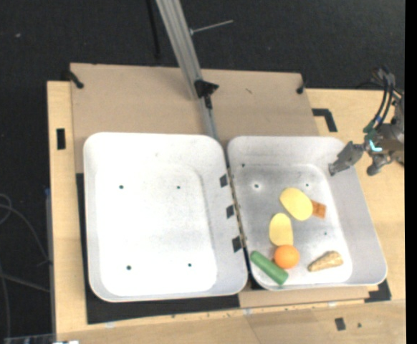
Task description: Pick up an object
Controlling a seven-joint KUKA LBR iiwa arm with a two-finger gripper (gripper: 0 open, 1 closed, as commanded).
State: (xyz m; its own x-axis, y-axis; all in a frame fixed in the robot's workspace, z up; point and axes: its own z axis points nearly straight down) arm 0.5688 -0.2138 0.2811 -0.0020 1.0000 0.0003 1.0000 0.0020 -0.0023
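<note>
Two shallow white plastic bins sit side by side on a light wooden bench (65,192). The left white bin (151,213) shows a bare, faintly scuffed floor with a few small dark dots. The right white bin (352,221) holds all the loose objects, gathered toward its near half.

A pale yellow oval piece (295,203) lies near the middle of that bin, with a small orange-brown block (318,209) touching its right side. Just below sits a second yellow rounded piece (281,229), and against its lower edge rests a round orange ball (286,256). A green cylindrical stick (269,268) lies tilted at the near left corner, just beside the ball. A tan wedge-shaped piece (325,261) lies apart to the right of the ball, near the front wall.

The two-finger gripper (359,161) hangs over the far right corner of the right bin, at the camera view's right edge, with only its dark wrist end of the arm visible behind it. Its two dark fingers (342,159) are spread apart, nothing between them, well apart from the clustered objects.

A grey metal pole (183,45) slants from the top of the view to the gap between the bins
</note>
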